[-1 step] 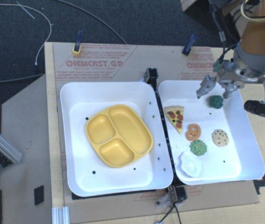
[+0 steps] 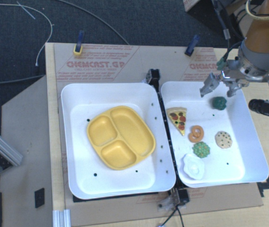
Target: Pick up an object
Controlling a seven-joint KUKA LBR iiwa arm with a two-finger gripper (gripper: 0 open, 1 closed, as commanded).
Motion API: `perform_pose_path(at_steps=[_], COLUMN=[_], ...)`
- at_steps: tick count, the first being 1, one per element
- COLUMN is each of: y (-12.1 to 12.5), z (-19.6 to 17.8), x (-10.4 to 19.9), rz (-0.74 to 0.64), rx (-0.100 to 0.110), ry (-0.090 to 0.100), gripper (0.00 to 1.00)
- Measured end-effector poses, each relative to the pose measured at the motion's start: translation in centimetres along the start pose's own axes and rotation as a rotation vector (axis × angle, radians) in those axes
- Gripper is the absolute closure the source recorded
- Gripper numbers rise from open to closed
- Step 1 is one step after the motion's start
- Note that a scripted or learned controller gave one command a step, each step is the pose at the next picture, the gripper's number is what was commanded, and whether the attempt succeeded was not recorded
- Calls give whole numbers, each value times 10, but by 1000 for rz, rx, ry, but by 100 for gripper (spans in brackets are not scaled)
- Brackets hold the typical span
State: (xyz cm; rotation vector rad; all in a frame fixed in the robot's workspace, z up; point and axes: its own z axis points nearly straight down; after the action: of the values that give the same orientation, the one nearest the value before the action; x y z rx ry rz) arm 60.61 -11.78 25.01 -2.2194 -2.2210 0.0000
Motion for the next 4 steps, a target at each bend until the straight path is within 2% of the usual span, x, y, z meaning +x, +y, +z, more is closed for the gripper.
perform_pose_path(at_steps=[2,3,4], y=[13,13,15], z=[104,162,147], x=[-7,-1,-1], rz=[1,1,1], rx=[5,-2,-7], ry=[0,1,-1], gripper=[0,0,100])
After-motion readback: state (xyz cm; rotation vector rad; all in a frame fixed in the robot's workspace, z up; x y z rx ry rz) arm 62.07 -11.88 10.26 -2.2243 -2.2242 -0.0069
